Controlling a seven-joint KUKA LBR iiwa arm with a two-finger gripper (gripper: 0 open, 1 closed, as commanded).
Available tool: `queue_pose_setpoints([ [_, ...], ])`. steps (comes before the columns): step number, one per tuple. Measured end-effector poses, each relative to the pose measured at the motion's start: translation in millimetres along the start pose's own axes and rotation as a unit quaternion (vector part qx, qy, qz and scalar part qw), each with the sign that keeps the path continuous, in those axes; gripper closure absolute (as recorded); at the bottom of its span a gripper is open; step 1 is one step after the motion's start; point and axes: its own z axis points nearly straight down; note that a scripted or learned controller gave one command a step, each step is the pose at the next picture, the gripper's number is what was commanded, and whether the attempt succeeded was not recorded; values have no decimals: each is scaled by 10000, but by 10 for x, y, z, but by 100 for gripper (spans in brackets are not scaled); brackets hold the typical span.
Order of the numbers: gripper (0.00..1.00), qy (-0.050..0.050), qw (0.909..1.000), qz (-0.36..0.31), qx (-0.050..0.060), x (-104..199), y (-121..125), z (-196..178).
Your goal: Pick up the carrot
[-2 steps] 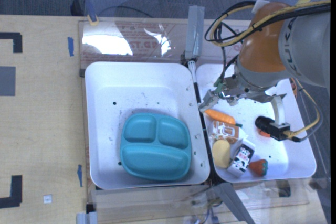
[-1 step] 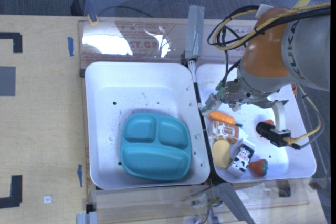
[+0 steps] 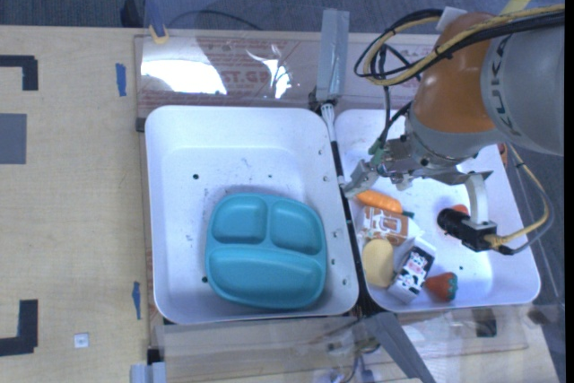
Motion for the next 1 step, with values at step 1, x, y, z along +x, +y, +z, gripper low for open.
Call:
queue_pose_setpoints([
  [1, 0, 0, 10000, 0, 0, 0, 0, 0],
])
